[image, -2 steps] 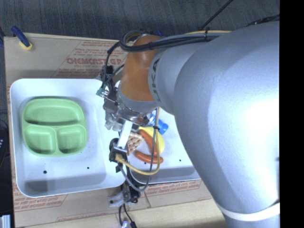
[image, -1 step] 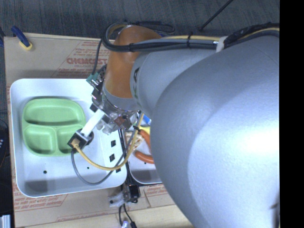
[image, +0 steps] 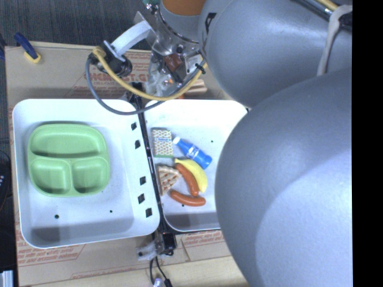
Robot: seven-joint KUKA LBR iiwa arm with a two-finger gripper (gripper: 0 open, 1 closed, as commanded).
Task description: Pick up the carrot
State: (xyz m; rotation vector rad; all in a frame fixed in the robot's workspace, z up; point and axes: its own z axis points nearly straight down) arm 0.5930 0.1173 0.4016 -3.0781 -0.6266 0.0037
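Note:
Two orange-red elongated items lie in the right bin (image: 197, 225). One (image: 186, 179) rests against a yellow banana (image: 197, 175), the other (image: 187, 199) lies just in front of it. I cannot tell which of them is the carrot. My gripper (image: 160, 81) hangs over the far rim of the bins, near the divider, well behind these items and apart from them. The big grey arm covers the right part of the right bin.
A blue bottle (image: 192, 152), a grey speckled block (image: 162, 142) and a waffle-like slice (image: 167, 176) share the right bin. The left bin (image: 36, 232) holds a green divided tray (image: 69, 158). Yellow and black cables (image: 111, 76) loop by the gripper.

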